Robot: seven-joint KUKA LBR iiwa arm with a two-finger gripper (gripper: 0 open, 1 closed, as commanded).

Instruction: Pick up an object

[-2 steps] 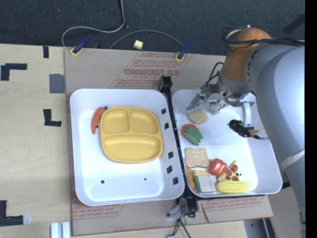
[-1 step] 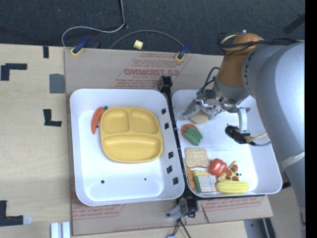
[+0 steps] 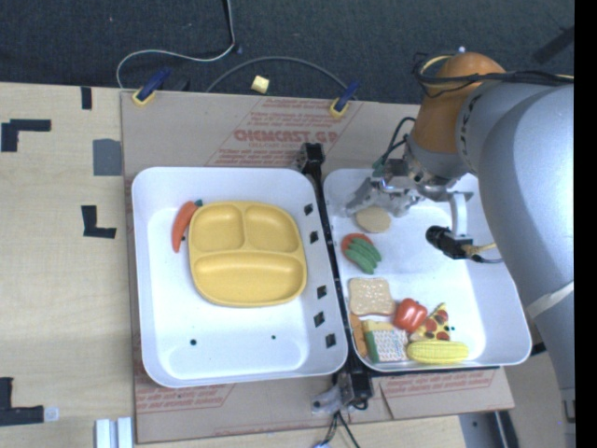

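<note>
A robotics lab bench: cardboard sheet [image 3: 280, 133] clamped down, two white bins [image 3: 159, 278], loose cable [image 3: 224, 26].

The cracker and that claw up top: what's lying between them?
In the camera view, a green toy vegetable and a pale tan round piece lie between the cracker and the claw; the tan piece sits just under it.

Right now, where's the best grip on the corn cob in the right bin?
Grip the corn cob across its narrow middle, coming from above. It lies flat, long axis running left-right, near the bin front wall; the red pepper sits close behind, so fingers probably need care there.
</note>
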